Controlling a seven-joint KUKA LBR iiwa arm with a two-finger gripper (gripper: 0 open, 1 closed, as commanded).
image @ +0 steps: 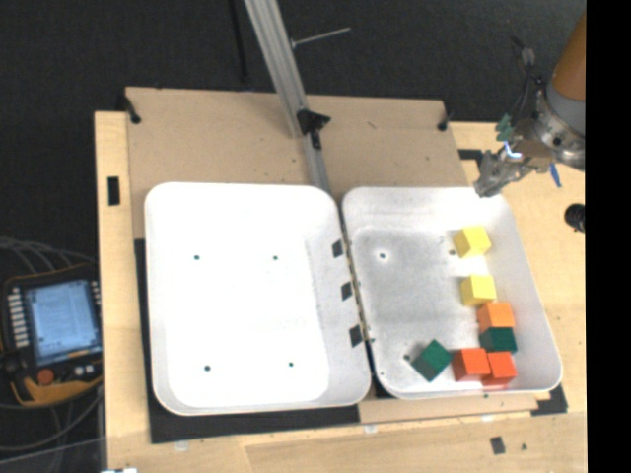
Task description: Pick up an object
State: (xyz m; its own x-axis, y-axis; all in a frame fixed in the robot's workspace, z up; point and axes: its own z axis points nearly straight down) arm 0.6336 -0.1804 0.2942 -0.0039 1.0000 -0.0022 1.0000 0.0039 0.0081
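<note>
Several small blocks lie in the right bin (394, 284). Two yellow blocks (471, 241) (479, 288) sit along its right side. Below them are an orange block (497, 314), a dark green block (499, 339) and two more orange blocks (473, 363) (502, 366). A green block (431, 360) rests near the bin's front edge. My gripper (490, 182) hangs over the bin's far right corner, above and behind the upper yellow block. Nothing shows between its fingers.
The left bin (242, 294) stands beside the right one. A slanted metal pole (281, 62) rises from behind the bins. A teach pendant (54, 328) lies off the bench at the left.
</note>
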